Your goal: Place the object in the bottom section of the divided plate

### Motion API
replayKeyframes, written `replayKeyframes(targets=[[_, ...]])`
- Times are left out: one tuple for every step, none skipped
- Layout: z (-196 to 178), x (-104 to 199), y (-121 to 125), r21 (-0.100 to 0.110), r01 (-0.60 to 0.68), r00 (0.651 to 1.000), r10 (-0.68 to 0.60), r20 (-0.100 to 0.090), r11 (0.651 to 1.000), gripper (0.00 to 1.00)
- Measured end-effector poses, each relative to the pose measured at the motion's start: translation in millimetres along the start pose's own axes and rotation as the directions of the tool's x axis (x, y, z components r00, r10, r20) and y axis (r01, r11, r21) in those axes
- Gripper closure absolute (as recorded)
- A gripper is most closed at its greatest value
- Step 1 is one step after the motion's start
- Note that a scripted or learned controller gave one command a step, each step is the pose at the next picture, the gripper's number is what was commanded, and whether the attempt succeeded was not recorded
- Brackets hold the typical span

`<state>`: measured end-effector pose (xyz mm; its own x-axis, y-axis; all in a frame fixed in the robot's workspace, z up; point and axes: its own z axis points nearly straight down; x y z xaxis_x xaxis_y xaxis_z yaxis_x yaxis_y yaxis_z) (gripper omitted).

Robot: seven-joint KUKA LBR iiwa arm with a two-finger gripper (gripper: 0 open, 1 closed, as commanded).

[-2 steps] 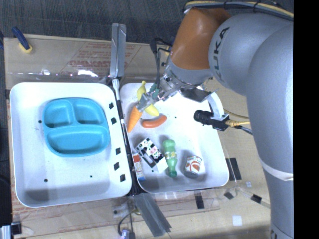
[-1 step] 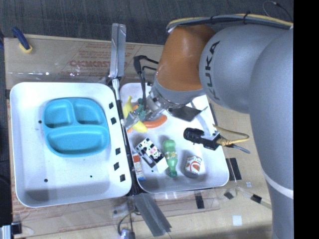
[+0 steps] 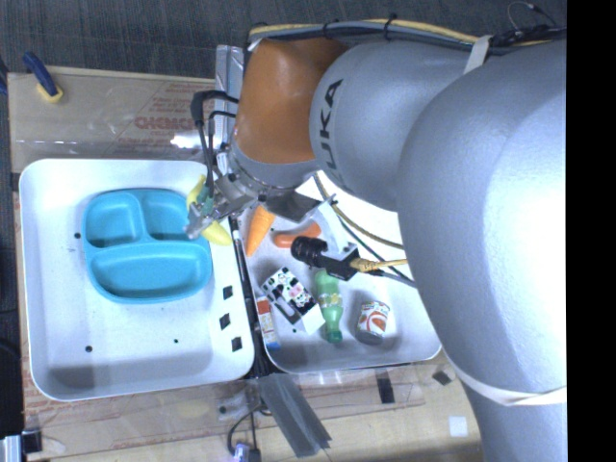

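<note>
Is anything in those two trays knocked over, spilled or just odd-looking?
Nothing is spilled or visibly broken. The right bin is simply a jumble: a green bottle lies on its side beside a small can, with a carrot tilted near the divider. In the left bin, the blue divided plate sits flat, nothing in it.

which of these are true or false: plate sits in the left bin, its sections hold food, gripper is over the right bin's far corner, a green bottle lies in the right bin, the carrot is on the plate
1. The blue divided plastic plate sits in the left white bin. True.
2. The plate's sections hold food. False: all its sections look bare.
3. The gripper is at the right bin's far corner. False: it is at the plate's right edge, beside a yellow object.
4. A green plastic bottle lies in the right white bin. True.
5. The orange toy carrot is on the plate. False: it lies in the right bin.
</note>
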<state>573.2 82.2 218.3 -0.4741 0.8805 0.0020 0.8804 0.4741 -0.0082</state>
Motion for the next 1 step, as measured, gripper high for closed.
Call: replayKeyframes(targets=[[-0.1,-0.1,0.0,0.000,0.000,1.000,0.000,0.000,1.000,0.00]])
